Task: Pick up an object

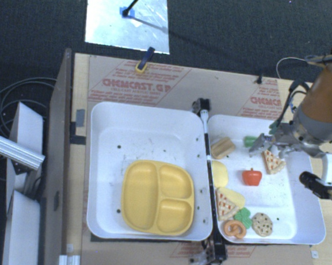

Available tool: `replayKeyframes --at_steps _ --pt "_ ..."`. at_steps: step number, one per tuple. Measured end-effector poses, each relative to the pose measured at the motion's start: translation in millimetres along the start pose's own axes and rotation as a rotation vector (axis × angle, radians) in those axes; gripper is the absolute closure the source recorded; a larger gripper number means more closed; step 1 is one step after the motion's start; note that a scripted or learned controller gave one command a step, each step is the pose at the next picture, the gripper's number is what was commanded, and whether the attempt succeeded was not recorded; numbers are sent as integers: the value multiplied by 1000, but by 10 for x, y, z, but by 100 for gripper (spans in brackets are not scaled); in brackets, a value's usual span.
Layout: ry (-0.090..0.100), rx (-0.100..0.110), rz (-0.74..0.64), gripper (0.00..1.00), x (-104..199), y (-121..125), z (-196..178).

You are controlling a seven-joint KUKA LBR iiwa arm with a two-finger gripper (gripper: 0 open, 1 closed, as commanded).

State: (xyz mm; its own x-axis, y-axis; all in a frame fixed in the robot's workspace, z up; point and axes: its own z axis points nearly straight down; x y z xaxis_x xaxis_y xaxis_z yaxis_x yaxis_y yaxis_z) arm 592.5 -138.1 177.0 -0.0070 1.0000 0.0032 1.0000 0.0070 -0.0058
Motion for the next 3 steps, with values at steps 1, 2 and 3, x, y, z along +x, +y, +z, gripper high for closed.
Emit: replayKeyframes --at_steps 1,2,3 --pt "-1 -4 6 0 287 -303 974" --pt "-3 -9 6 100 267 -278 822" --pt "-1 -10 -2 100 870 -620 -111"
